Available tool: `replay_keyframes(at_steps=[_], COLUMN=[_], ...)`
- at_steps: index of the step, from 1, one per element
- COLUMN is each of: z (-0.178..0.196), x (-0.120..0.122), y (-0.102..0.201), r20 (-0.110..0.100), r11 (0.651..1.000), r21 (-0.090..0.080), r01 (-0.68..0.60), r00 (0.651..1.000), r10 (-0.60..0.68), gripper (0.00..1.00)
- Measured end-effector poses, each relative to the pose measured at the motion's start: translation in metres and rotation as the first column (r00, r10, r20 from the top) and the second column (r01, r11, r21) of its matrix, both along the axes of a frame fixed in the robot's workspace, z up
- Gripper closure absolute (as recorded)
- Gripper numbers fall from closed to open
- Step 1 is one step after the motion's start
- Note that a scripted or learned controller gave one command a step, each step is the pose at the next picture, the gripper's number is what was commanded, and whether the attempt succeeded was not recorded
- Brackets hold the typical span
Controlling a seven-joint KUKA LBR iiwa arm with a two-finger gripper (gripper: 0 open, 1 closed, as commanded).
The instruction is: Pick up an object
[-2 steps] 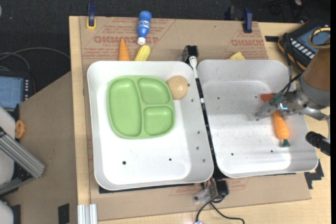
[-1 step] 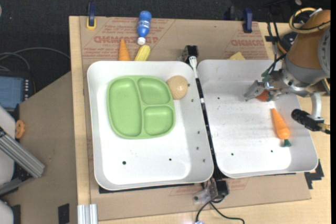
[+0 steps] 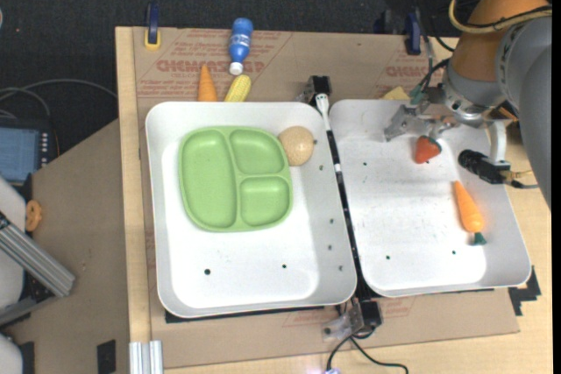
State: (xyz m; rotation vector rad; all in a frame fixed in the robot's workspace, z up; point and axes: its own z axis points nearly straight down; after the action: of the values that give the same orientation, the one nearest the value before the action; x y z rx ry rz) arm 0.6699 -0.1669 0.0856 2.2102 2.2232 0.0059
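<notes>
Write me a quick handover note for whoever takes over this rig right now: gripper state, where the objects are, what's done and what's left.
Gripper: at the far end of the right bin, right over a small red object. Whether it has hold of it can't be told from this view.
Right bin: the red object, plus a carrot lying near the right wall.
Left bin: a green divided plate with a tan ball beside its far right corner.
On the bench behind the bins: a blue and white bottle, a corn cob and another carrot.
Done: arm is positioned at the red object.
Left: confirm a grasp and lift.
</notes>
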Motion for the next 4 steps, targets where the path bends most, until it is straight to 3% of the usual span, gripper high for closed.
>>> replay_keyframes(at_steps=[1, 2, 3, 4], z=[-0.001, 0.001, 0.0, -0.001], x=[-0.076, 0.0, -0.02, -0.05], y=[-0.006, -0.034, -0.042, -0.027], r20=[-0.015, -0.003, -0.011, -0.011], r11=[1.0, 1.0, 1.0, 1.0], r21=[0.004, 0.0, 0.003, 0.003], r01=[0.008, 0.004, 0.007, 0.007], r00=[1.0, 1.0, 1.0, 1.0], r10=[-0.008, -0.004, -0.007, -0.007], gripper=[0.0, 0.0, 0.0, 0.0])
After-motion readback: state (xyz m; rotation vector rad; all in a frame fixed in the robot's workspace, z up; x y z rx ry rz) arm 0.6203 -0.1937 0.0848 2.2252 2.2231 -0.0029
